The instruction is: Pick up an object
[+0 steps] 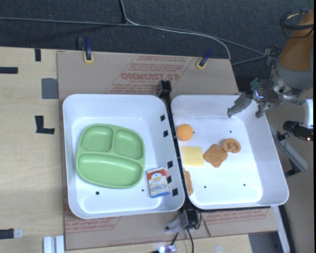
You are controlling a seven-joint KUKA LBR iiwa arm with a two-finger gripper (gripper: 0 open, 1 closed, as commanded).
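The end effector (248, 105) is seen at the upper right of the frame, fingers spread and empty, above the right bin's (263, 188) far edge. An orange ball (185, 132) is found at that bin's left side.

The right bin (253, 183) has bare floor along its right half and front. An orange ball (185, 132), yellow block (192, 156) and two brown pastries (221, 152) crowd its left-centre.
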